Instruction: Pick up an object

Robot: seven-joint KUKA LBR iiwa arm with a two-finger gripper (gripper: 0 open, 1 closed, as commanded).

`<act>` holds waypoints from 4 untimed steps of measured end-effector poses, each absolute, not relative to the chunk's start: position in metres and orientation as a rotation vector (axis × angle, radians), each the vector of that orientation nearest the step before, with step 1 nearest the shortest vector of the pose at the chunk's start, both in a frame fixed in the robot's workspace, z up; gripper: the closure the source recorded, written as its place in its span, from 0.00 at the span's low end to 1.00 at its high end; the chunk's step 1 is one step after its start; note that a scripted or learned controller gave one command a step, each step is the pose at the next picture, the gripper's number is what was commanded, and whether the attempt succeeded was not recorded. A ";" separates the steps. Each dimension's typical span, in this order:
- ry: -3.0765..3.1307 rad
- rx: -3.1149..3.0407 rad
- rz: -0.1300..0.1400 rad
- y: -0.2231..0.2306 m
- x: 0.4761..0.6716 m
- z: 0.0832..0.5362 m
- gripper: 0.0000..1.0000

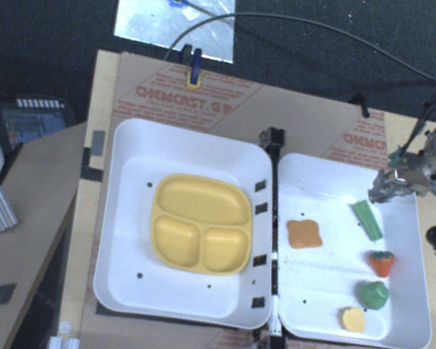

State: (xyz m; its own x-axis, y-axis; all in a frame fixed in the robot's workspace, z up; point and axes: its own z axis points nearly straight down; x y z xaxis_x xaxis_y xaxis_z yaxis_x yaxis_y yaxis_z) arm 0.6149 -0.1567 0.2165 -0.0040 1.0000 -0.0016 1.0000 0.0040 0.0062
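1. Over the far right corner of the right bin [414, 246], the hand [384, 189] hovers just above the upper end of the green stick [367, 219]; whether it is parted or closed, I cannot tell from this angle.
2. That green stick lies flat and slanted on the bin floor, nearest the hand, so it looks like the likely target.
3. It seems a light, rigid toy piece, probably smooth plastic, so it could skid; my call is to pinch across its narrow width near the middle.
4. Nearer the front sit an orange-red piece [381, 262], a round green piece [373, 294] and a yellow piece [353, 319], each apart from the others.
5. A flat orange slice [304, 234] lies toward the bin's left side, thin and hard to get under.
6. Left bin [126, 195] holds a yellow divided plate [201, 223], well clear of the action.
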 end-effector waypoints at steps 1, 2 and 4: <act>2.223 2.211 0.006 -0.157 0.616 0.268 1.00; 2.233 2.211 0.002 -0.095 0.607 0.258 1.00; 2.233 2.211 0.004 0.004 0.602 0.253 1.00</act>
